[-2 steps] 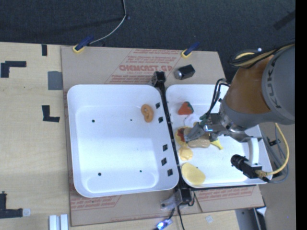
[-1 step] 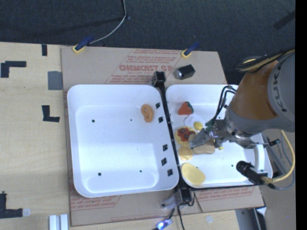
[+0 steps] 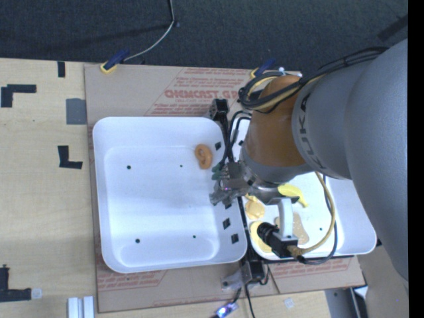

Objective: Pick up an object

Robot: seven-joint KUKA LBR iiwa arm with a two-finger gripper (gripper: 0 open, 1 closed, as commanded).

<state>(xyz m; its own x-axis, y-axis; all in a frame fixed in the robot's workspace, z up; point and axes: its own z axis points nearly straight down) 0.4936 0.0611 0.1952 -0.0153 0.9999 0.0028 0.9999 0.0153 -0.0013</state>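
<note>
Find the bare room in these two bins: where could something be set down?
Left bin: bare floor left of and below the small orange piece near its right wall. Right bin: crowded, with yellow items under the arm.

A pastry point(image 3: 203, 155) lies in the left bin point(image 3: 132, 191), near its right wall.

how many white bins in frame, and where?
2. The left bin lies open to view, an orange object near its right wall. The right bin sits largely hidden under the arm.
</note>
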